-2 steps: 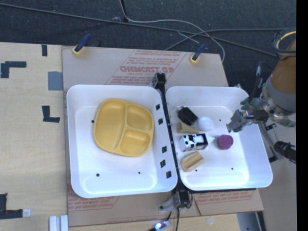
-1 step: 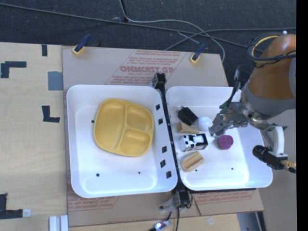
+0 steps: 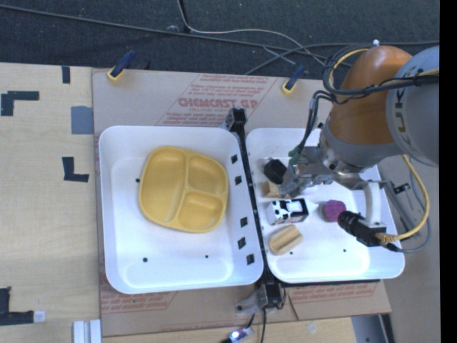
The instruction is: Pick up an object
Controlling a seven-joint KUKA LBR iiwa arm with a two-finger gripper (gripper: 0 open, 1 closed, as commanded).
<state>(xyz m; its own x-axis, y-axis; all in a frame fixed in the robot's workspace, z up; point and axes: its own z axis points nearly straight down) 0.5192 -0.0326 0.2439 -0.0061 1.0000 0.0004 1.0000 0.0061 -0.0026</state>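
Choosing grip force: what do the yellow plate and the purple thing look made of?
Yellow plate: probably hard plastic, semi-matte; its moulded compartments and even colour suggest it. Purple thing: small, rounded and dull, perhaps rubber or foam; too small to be sure.

left white bin (image 3: 121,263): yellow divided plastic plate (image 3: 183,189), far left of gripper (image 3: 291,184) | right white bin (image 3: 378,263): black-and-white cow toy (image 3: 288,209) just below gripper; tan bread-shaped block (image 3: 284,239) further below; purple round toy (image 3: 333,209) lower right; black object (image 3: 274,169) just left
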